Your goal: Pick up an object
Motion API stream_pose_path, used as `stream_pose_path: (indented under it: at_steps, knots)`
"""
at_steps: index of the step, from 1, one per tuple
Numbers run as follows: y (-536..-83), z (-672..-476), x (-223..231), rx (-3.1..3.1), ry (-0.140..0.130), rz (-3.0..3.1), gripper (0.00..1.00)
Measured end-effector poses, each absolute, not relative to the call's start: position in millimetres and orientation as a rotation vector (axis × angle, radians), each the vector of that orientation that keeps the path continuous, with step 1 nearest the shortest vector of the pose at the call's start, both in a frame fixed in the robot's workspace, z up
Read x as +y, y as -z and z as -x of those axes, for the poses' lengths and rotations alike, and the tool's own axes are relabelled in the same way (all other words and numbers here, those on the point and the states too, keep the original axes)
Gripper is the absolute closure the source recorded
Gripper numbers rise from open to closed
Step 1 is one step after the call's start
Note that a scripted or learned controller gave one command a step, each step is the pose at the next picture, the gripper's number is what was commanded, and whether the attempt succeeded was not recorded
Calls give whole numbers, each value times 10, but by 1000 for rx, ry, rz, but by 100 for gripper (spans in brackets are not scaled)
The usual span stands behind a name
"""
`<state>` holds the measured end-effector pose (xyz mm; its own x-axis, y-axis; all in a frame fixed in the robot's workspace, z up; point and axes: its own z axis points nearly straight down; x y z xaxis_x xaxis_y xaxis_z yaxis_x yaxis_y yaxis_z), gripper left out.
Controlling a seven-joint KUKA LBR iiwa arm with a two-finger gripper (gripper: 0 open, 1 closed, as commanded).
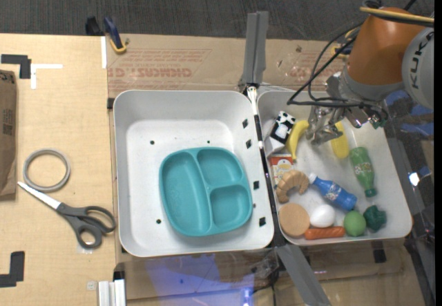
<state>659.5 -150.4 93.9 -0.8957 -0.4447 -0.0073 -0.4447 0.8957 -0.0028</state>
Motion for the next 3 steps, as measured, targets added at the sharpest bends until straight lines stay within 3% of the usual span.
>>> stream_pose_path:
  at_steps: [1,2,3]
  knots:
    - [-927,-6578,-1508,3058,-2,718,0]
    - [-1062,-5928,-2196,3029,-2,812,0]
    - [-923,-5306,-2206,3088,0,559,0]
